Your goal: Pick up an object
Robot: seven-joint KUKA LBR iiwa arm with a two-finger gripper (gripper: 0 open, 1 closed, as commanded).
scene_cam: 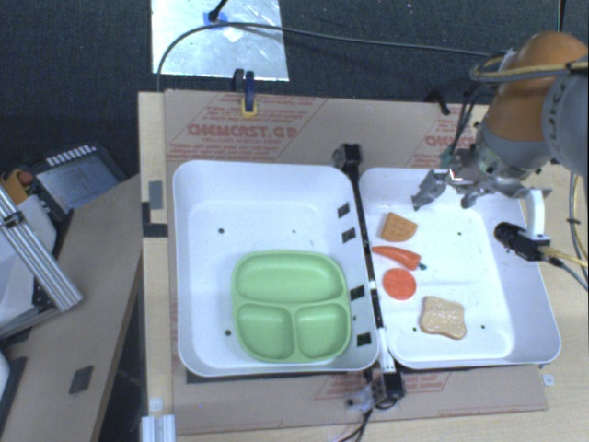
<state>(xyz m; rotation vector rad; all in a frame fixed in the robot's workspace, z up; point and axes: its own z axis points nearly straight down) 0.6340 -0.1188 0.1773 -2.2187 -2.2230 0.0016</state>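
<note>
A grey KUKA arm with an orange band reaches in from the right over a bench holding two shallow white bins, its gripper [450,191] poised above the far part of the right bin [529,311]. The two fingers are spread apart with nothing between them. Below and just left of the gripper, four play-food pieces lie along the right bin's left half: an orange wedge [398,226] nearest the fingers, then a red chili pepper [397,257], a round red-orange slice [399,284] just beside it, and a tan slice of bread [443,318] closest to the near rim. In the left bin [258,196], a green divided plate [290,304] with three compartments rests flat toward the near side.
</note>
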